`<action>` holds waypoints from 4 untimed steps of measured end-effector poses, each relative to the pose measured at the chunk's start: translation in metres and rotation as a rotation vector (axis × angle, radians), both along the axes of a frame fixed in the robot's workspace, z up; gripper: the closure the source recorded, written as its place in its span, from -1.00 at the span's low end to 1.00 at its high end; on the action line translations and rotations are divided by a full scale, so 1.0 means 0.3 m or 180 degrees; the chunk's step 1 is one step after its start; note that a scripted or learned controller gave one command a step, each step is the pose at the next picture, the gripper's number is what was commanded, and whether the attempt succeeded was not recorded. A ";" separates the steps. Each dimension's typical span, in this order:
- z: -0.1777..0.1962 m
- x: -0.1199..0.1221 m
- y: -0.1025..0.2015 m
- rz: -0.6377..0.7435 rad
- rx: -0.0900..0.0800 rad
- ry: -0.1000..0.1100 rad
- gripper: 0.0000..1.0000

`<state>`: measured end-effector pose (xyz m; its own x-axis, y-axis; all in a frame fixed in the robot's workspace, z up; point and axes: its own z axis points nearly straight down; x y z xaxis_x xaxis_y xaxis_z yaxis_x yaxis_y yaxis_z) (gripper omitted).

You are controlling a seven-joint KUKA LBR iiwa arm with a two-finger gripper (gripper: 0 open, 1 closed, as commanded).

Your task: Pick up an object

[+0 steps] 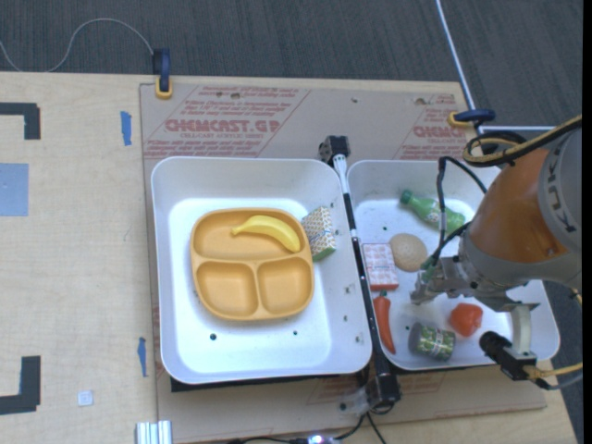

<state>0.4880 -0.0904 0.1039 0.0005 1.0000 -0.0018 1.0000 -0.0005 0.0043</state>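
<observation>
I see the gripper (427, 288) low over the right bin (546, 340), but I cannot tell how it is set; the arm (518, 220) hides much of it. Just left of it lies a box (379, 266), with an egg (408, 252) just above. A tomato (466, 318) sits to its right, a can (432, 340) below it, and a carrot (384, 324) lower left. A bottle (427, 208) lies farther up. Well left, a banana (269, 230) rests on the tray (252, 289).

robotics lab | clamped board (277, 118); taped bench (65, 248); two bins (176, 248)
</observation>
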 end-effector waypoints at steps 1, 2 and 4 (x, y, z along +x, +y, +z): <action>0.270 0.147 0.250 0.0006 0.0009 0.0011 1.00; 0.269 0.146 0.248 0.0005 0.0006 0.0015 -1.00; 0.269 0.146 0.248 0.0005 0.0006 0.0015 -1.00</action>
<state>0.5317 -0.0161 0.1846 -0.0011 1.0000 0.0002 1.0000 0.0011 -0.0004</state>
